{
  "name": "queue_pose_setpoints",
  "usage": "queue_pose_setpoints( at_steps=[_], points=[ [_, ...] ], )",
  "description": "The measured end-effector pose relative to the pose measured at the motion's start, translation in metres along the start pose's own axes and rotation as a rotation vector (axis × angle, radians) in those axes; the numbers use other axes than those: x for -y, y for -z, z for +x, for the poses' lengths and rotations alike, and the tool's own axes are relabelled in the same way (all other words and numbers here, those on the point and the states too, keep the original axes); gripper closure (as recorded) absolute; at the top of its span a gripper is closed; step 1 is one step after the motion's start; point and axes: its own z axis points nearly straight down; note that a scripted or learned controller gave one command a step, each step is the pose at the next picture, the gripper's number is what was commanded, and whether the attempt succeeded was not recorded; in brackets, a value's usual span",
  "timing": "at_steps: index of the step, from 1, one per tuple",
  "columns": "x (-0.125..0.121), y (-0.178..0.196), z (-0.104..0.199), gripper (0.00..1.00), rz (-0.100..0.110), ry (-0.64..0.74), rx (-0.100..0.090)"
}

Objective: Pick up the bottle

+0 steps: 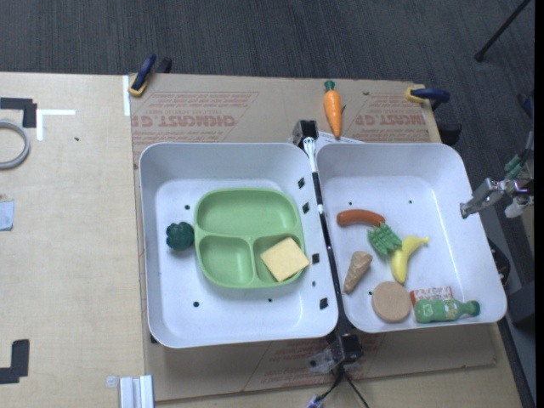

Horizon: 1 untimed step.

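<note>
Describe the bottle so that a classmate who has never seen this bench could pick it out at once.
Look in the right-hand white bin, down at its near right corner. The bottle lies on its side there, just right of a round tan disc. It is the only green plastic item with a red-and-white label, unlike the leafy green toy beside the banana.

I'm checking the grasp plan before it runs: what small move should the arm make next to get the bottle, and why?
Probably swing the gripper inward and toward the near right corner of the right bin, stopping above the bottle. The gripper sits at the bin's right rim, well away from the bottle, which lies on its side beside the round cookie.
</note>
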Motion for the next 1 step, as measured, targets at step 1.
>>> queue_pose_setpoints(
  at_steps=[1],
  points=[
    [-0.0005, 0.0094, -0.0003, 1.0, 0.0, 0.003, 0.001]
  ],
)
